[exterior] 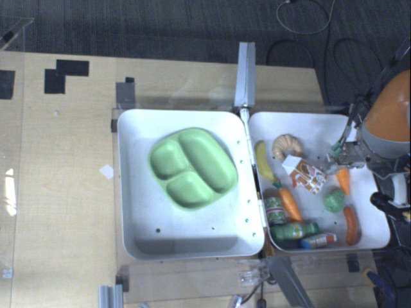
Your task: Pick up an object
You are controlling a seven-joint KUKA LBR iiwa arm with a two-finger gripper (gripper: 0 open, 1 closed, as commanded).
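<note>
The right bin (302, 116) holds several toy foods. A yellow banana (262, 161) lies along its left wall, with a croissant (287, 145) beside it. An orange-and-white carton (307, 176) sits in the middle. A carrot (289, 203) lies below the carton, and a smaller carrot (344, 181) lies at the right. Near the small carrot are a green round piece (334, 201) and a red sausage (350, 225). My gripper (339, 154) hangs low over the bin's right side, just above the small carrot and right of the carton. Nothing is visibly held.
A green bottle (294, 230), a small bottle (319, 240) and a can (275, 210) crowd the right bin's near-left corner. The left bin (135, 172) holds a green divided plate (192, 167). A metal post (245, 76) stands between the bins at the back.
</note>
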